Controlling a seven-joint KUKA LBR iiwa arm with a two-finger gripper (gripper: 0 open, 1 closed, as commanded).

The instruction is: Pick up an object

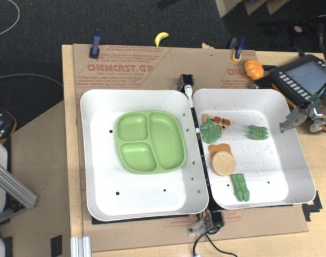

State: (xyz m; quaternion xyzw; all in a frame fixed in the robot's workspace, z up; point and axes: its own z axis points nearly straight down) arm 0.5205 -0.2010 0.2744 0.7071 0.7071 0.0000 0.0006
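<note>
A grey two-finger gripper [297, 119] is hanging over the right rim of the right bin [291, 182], its jaws spread and pinching nothing, as a pick-up attempt is getting under way on the desk [77, 79].

Toy food is lying scattered across that bin's floor: a slice of pizza [219, 121] near the dividing wall, a leafy green piece [210, 133] touching it just below, a smaller green leaf [257, 132] near the gripper, a round tan biscuit-like piece [223, 163] resting against an orange slab [219, 149], and a green bean pod [239, 187] toward the near edge. The small green leaf is sitting closest to the jaws and looks the likeliest target.

All appear to be light moulded playthings, probably stiff and somewhat slick; the low, flat pieces are likely offering little to grip, so closing across the leaf's narrow width, or across the pod's slim body, seems the safer hold.

The left bin [98, 186] is holding a green divided plate [151, 142] with three compartments, none carrying anything.
</note>
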